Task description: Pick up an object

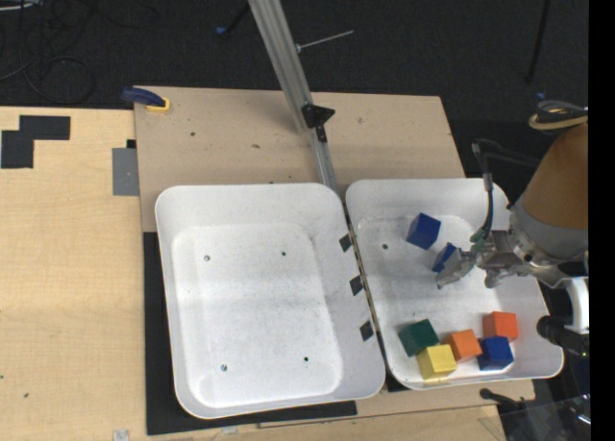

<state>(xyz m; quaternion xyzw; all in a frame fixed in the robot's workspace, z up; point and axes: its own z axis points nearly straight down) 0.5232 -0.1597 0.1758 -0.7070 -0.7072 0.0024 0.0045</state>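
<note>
The gripper (452,271) hangs low in the right bin (384,201), pinching a small blue block (445,257), just below another blue cube (423,231), presumably to lift it.

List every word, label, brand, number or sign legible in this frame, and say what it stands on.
None: no legible text anywhere in this view.
The coloured cubes in the right white plastic bin, including the large blue cube and the yellow cube, have plain faces.
The left white plastic bin has dark specks, not characters.
The grey arm's two-finger gripper bears no readable marking.
</note>
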